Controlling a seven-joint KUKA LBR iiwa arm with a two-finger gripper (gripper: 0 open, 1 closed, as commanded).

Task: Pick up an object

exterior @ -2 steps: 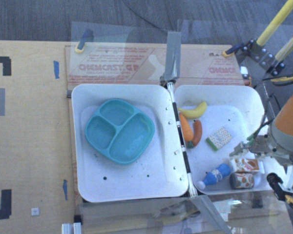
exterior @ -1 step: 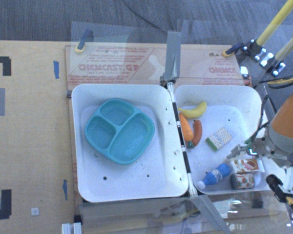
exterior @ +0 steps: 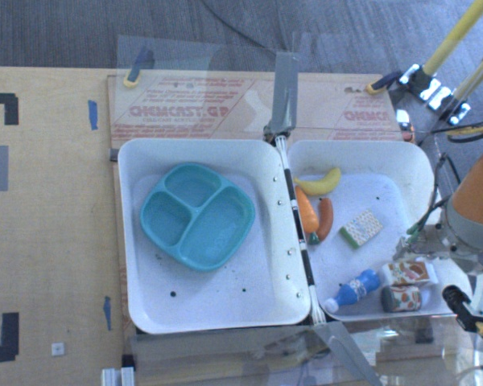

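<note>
The right bin (exterior: 402,163) holds a yellow banana (exterior: 322,182), an orange carrot (exterior: 307,211), a reddish sausage (exterior: 327,218) and a green-and-white block (exterior: 361,227). A blue bottle (exterior: 354,289) lies near the bin's front. A small carton (exterior: 409,272) and a can (exterior: 401,298) sit at the front right corner. My gripper (exterior: 414,246) hangs at the bin's right side, just above the carton, below the arm's orange band (exterior: 476,193). Nothing can be seen held by it.
The left bin (exterior: 137,280) holds a teal three-compartment plate (exterior: 197,215). A metal divider (exterior: 294,232) runs between the two bins. Yellow poles and clamps (exterior: 427,87) stand at the back right. The wooden bench (exterior: 48,215) stretches to the left.
</note>
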